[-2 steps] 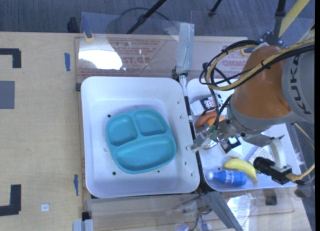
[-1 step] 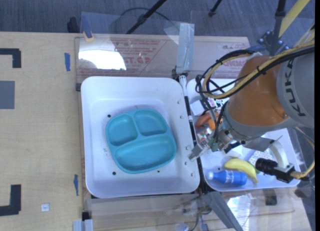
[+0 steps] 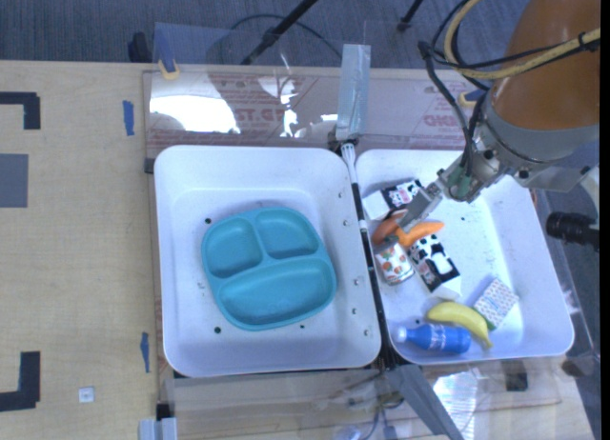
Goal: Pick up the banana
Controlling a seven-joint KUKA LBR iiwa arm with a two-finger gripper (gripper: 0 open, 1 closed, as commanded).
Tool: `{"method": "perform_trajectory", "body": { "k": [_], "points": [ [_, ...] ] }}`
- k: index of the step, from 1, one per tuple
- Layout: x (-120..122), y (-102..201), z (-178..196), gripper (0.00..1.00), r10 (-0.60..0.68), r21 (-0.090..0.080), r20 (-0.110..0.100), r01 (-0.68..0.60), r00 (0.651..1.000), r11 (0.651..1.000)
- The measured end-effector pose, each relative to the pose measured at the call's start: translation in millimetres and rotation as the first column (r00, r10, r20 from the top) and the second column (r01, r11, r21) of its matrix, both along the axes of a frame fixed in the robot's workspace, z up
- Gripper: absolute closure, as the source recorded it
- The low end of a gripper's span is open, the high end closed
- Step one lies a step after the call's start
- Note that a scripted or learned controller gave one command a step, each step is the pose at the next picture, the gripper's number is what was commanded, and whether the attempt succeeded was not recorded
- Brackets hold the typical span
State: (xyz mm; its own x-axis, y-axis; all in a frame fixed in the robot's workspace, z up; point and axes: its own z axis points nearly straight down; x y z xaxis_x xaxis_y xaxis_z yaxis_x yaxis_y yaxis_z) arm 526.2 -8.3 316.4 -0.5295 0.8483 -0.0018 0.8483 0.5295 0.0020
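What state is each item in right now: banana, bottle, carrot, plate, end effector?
banana: lying in right bin, ungrasped
blue bottle: on its side beside the banana
carrot: lying flat, under end effector
blue plate: right side up, left bin
end effector: lowered over the carrot, away from the banana

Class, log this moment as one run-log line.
curved yellow banana: right white bin, front, untouched | two-finger gripper: over orange carrot-shaped toy
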Motion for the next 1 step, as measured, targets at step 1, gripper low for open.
{"method": "perform_trajectory", "body": {
  "k": [1],
  "points": [
    [1.2, 0.8, 10.3, 1.0, 0.003, -0.001, 0.005, -0.003, 1.0, 1.0]
  ]
}}
